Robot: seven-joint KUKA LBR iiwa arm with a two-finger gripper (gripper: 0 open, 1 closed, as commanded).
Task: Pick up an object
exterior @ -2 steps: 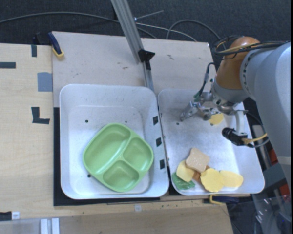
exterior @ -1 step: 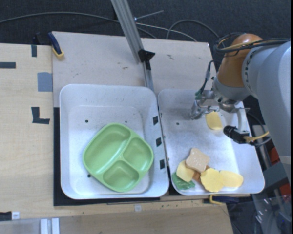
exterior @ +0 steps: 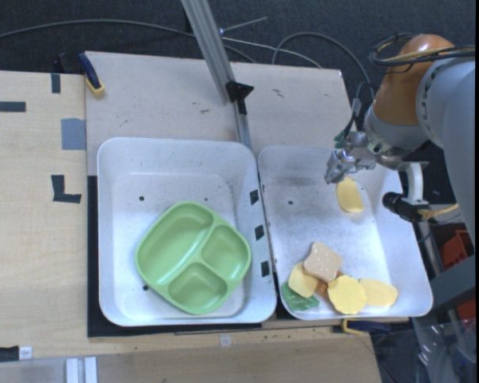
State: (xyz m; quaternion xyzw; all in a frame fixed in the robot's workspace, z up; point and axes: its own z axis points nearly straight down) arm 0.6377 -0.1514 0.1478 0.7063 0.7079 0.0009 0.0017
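Observation:
My gripper (exterior: 340,167) hangs over the back part of the right bin (exterior: 303,182), at the end of the grey arm with the orange band. A pale yellow oval piece (exterior: 350,197) sits directly below and in front of the gripper's tip, its top end meeting the tip. Whether the piece is held or lying on the bin floor I cannot tell. At the right bin's front lies a heap: a tan bread-like block (exterior: 323,261), a yellow block (exterior: 302,280), a yellow round slice (exterior: 347,294), a yellow oval (exterior: 379,293) and a green scrap (exterior: 295,298).
A green divided plate (exterior: 193,256) lies in the left bin (exterior: 120,174). A slanted metal post (exterior: 211,42) rises behind the bins' shared wall. Cables run across the dark floor behind the bench.

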